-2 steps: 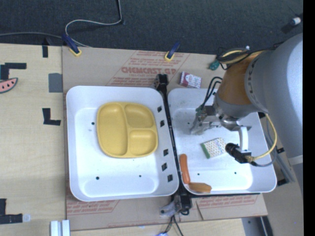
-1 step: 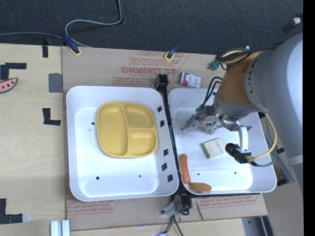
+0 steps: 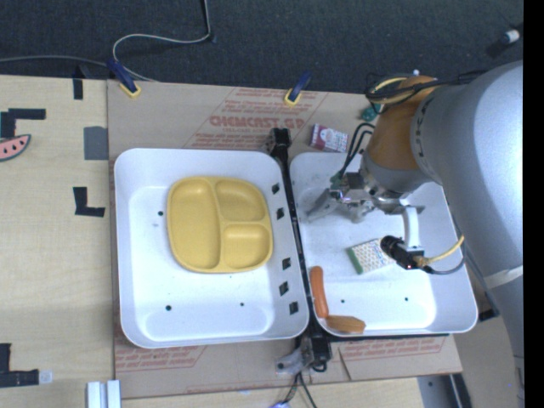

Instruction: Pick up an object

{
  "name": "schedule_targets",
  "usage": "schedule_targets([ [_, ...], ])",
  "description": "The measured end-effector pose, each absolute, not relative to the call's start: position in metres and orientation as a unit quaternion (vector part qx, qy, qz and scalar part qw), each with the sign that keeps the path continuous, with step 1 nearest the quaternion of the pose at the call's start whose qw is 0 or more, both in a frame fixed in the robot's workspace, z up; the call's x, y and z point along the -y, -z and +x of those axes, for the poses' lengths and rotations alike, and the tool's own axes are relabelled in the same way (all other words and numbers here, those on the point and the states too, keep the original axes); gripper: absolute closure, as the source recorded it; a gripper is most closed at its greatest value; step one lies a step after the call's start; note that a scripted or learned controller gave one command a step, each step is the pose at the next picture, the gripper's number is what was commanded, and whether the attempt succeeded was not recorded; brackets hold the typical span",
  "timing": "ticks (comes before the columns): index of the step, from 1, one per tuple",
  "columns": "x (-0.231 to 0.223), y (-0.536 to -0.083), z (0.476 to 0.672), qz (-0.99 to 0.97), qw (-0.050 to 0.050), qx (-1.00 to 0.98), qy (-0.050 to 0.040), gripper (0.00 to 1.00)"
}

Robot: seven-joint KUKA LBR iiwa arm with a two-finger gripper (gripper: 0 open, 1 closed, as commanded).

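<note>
In the right bin (image 3: 442,308), the fingers (image 3: 319,206) stand apart, holding nothing, well above the sausage (image 3: 319,291).

The big grey KUKA arm (image 3: 484,168) comes in from the right side, w/ its orange band (image 3: 393,138) just above the wrist. The wrist is bent downwards, approx. over the upper part of the right bin. The two-finger metal gripper (image 3: 327,204) points to the left, low over the bin floor. Fingers are too blurred to judge.
</note>
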State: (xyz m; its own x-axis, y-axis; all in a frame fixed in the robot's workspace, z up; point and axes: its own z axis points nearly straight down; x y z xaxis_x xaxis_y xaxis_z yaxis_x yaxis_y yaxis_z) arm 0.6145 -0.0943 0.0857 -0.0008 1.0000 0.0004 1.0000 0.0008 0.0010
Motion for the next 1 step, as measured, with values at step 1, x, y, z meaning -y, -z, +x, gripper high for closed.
schedule_targets([
  [1, 0.0948, -0.0954, 0.6148, 0.706, 0.002, -0.708, -0.0004, 1.00],
])
